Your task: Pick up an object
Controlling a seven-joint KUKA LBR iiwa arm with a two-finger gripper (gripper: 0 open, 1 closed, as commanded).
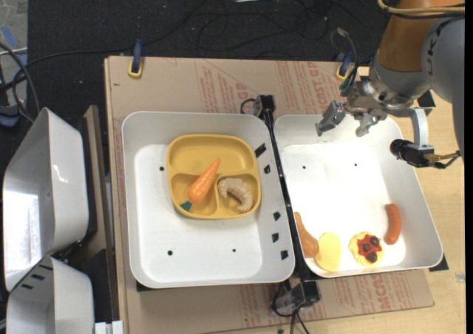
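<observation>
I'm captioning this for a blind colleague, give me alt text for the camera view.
A grey robot arm's open gripper hovers over the right white bin, holding nothing. Toy food lies along its near edge, including a sausage; the left bin holds a yellow divided plate with a carrot.
</observation>
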